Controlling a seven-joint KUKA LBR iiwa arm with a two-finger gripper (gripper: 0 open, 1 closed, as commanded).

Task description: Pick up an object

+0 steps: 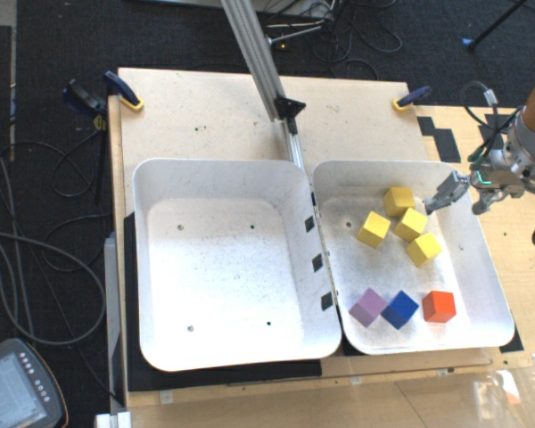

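Gripper (pixel 464 194) hovers over the right bin (pixel 490 275), fingers spread, holding nothing. Best bet: drop straight onto the nearest yellow cube (pixel 411 223), straddle it squarely, then close.

Pale bench (pixel 250 114) — two white bins side by side on top: left bin (pixel 223 257), right bin (pixel 481 266).
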